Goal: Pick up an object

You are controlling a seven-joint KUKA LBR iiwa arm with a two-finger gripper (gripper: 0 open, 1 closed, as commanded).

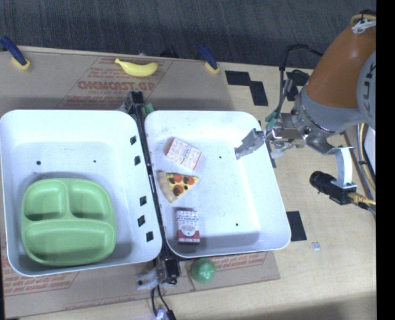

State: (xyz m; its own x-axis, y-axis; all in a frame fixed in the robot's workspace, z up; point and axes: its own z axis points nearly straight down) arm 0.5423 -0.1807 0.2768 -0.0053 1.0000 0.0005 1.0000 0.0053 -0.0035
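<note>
- The right bin point(250, 179) holds three small things in its left half: a pink-and-white packet point(183, 153) at the top, a pizza slice toy point(176, 184) in the middle, and a red-and-white carton point(188, 226) near the front wall.
- The left bin point(24, 132) carries a green divided tray point(67, 220) in its front half.
- A yellow banana point(137, 66) lies on the cardboard behind the bins, and a green ball point(202, 270) sits on the cardboard just in front of the right bin.
- The gripper point(249, 143) hangs over the right bin's upper right part, near the right rim, well apart from the three things; whether it is wide or narrow cannot be told, and nothing shows between its fingers.
- The right half of the right bin's floor is bare, leaving open room between the gripper and the things.
- The packet lies tilted, its long axis running from upper left to lower right.
- The pizza slice points its tip toward the right, crust toward the divider between the bins.
- The carton lies with its long axis running front to back, close to the front wall.
</note>
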